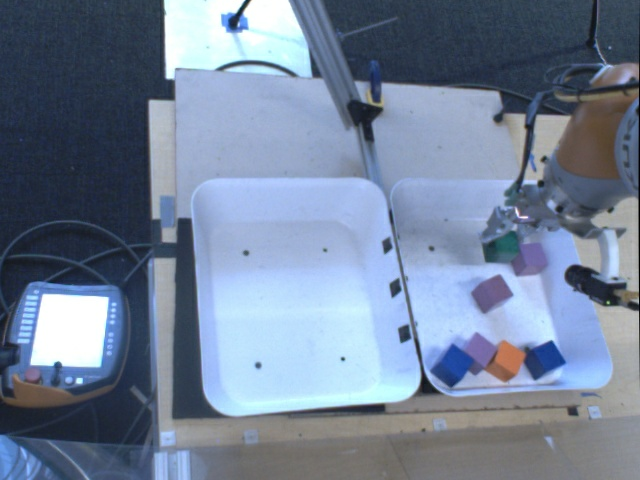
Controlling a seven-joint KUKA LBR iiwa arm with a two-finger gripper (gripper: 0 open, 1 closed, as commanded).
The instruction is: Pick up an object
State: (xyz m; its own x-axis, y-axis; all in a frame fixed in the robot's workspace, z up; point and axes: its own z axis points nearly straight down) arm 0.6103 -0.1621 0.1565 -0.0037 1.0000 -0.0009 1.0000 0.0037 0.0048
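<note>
My gripper (pixel 507 224) is low over the upper right part of the right bin (pixel 430 208), directly above a green block (pixel 499 248) and touching or nearly touching it. A purple block (pixel 531 258) lies right beside the green one. Another purple block (pixel 491 292) sits lower, near the bin's middle. Along the front wall lie a blue block (pixel 452 363), a small purple block (pixel 481 349), an orange block (pixel 506 360) and a second blue block (pixel 544 358). Whether the green block sits between the gripper's parts is hidden by the wrist.
The left bin (pixel 290 298) stands beside the right one, with black clips (pixel 395 288) on the shared edge. A slanted metal pole (pixel 325 43) with a clamp (pixel 371 93) rises behind the bins. A teach pendant (pixel 60 343) lies at far left.
</note>
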